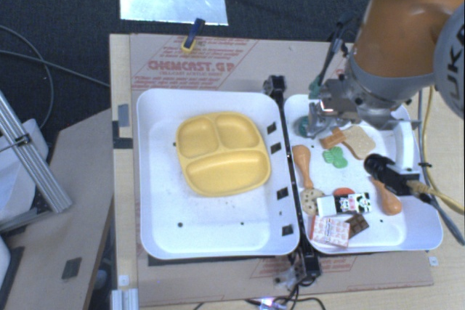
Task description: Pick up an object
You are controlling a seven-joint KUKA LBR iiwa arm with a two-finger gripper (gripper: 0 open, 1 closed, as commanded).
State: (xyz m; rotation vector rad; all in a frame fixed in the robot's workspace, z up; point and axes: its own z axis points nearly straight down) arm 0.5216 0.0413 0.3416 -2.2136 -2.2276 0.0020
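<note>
The grey and orange arm (407, 18) reached in from the right and its tool (317, 121) hung over the upper left corner of the right bin (423, 230). From this slanted view I could not tell if the tool was released or clenched, and nothing was seen to be grasped in it. Two white bins stood side by side on the surface (83, 156). The left bin (156, 218) carried only a yellow plate (221, 154) with three compartments, lying flat near its middle. All the small objects that could be picked were in the right bin. A small teal round thing (300, 128) lay just beside the tool, partly hidden by it. An orange cracker (333, 139) and a slice of toast (358, 142) lay just to the right of the tool, and some green slices (336, 158) lay just below the cracker. A tan drumstick-like piece (301, 164) lay along the left wall of this bin, with a round pale slice with holes (311, 199) under it. Near the front wall there were a small black and white carton (352, 203), a red and white packet (330, 230) and a brown chocolate-like piece (357, 224), close together. An orange piece (388, 200) lay more to the right, apart from the tool.
</note>
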